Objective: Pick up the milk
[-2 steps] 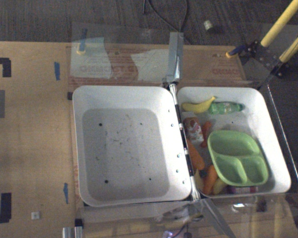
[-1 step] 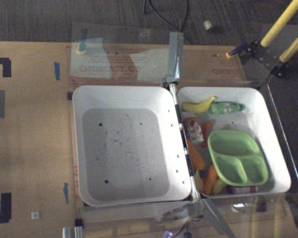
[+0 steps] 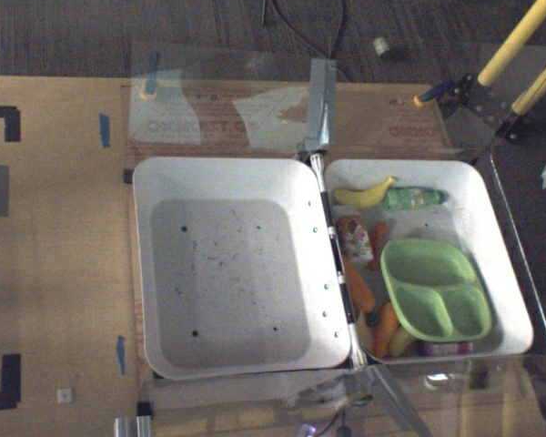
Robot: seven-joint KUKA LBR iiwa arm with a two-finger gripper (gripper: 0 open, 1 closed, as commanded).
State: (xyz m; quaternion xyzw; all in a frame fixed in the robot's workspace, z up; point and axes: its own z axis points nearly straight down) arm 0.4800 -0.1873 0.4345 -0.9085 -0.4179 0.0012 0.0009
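Two white bins sit side by side on a brown bench (image 3: 55, 271), filling the middle and right of the frame. The left bin (image 3: 227, 271) has a scuffed, speckled floor. The right bin (image 3: 502, 244) holds a cluster of things.

The milk (image 3: 353, 237), a small white pack with red marks, lies in the upper left part of the right bin, close to the wall shared with the left bin. Just above it is a banana (image 3: 364, 193), and to the banana's right a pale green bottle (image 3: 414, 198) lies on its side along the bin's far wall. A small orange piece (image 3: 379, 241) lies just right of the milk. Below the milk, a carrot (image 3: 358, 287) runs along the shared wall.

A green divided plate (image 3: 437, 289) takes up the lower right of that bin, tilted, near the milk but apart from it. At its lower left edge lie another orange piece (image 3: 385, 328) and something yellow (image 3: 402, 342); a pinkish item (image 3: 448, 347) peeks out under its lower rim, too hidden to name.

The gripper's state cannot be told from this view.

In the upper right corner are yellow poles (image 3: 519, 35), and a dark cable (image 3: 332, 7) loops over the carpet at top centre. Blue tape (image 3: 104, 130) marks the bench at upper left.
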